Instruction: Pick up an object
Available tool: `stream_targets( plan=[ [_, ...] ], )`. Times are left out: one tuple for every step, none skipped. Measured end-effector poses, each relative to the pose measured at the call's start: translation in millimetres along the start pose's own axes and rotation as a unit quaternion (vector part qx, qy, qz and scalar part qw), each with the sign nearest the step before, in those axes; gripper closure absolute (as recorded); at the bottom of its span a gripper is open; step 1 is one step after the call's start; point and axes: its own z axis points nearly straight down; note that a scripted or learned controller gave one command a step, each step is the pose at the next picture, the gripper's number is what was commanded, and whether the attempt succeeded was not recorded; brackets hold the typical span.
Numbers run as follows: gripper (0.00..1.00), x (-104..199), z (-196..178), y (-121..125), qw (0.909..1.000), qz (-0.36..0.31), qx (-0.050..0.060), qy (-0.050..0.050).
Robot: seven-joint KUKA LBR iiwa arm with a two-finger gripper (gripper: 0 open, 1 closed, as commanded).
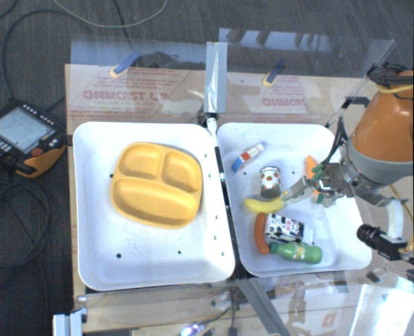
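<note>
The pincer point(299, 189) is low in the right bin point(347, 257), beside the banana point(263, 205); I cannot tell its state. Nothing is lifted yet, so the pick remains to do.

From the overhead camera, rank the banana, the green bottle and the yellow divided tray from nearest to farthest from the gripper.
Measured from the gripper in the right bin:
1. Banana, just to its left in the view, in the right bin.
2. Green bottle, lying near the right bin's front edge, below the gripper in the view.
3. Yellow divided tray, in the left bin, farthest.
</note>
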Motion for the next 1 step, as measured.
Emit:
stream_targets(
  plan=[
    [0.0, -81.8, 30.1, 88.4, 0.9981, -0.062, -0.001, -0.001]
  ],
)
